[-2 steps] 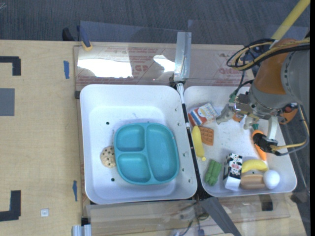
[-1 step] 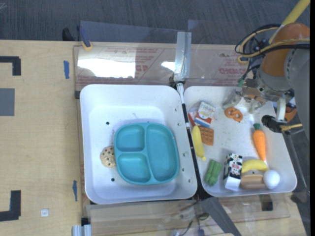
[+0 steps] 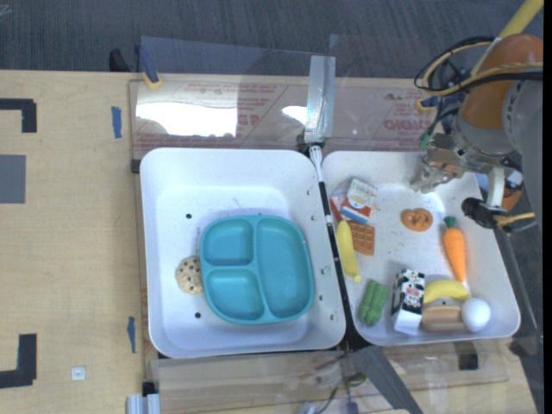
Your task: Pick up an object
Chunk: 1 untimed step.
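The surface [image 3: 60,257] is pale wood carrying black and blue tape marks; dark floor lies beyond its far edge. Two white bins sit side by side. The left bin [image 3: 164,179] contains one teal divided tray [image 3: 256,267] and one cookie [image 3: 189,274]. The right bin [image 3: 388,169] contains one carrot [image 3: 454,248], one banana [image 3: 446,291], one egg [image 3: 476,314] and one milk carton [image 3: 409,300]. No writing is legible. The hand [image 3: 429,176] is at the right bin's far edge; whether it is open cannot be determined, and nothing is visibly gripped.
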Tool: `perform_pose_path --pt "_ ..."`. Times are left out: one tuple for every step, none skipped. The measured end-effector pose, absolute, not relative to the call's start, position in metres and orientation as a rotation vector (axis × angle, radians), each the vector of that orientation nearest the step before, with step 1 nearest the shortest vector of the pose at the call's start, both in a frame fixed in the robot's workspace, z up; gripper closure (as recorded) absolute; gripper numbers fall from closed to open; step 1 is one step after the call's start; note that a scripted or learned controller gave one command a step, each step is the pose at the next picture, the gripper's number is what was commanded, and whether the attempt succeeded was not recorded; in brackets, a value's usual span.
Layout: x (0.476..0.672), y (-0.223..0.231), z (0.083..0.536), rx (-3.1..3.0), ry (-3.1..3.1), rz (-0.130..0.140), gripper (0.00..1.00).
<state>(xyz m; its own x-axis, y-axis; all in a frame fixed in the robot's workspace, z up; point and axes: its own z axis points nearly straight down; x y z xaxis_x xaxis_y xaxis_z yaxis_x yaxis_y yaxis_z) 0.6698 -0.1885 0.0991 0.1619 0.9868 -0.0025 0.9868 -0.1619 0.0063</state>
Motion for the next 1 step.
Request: perform_pose_path --pt "0.6673 -0.1888 0.0858 2.297 2.144 -0.001 1.00"
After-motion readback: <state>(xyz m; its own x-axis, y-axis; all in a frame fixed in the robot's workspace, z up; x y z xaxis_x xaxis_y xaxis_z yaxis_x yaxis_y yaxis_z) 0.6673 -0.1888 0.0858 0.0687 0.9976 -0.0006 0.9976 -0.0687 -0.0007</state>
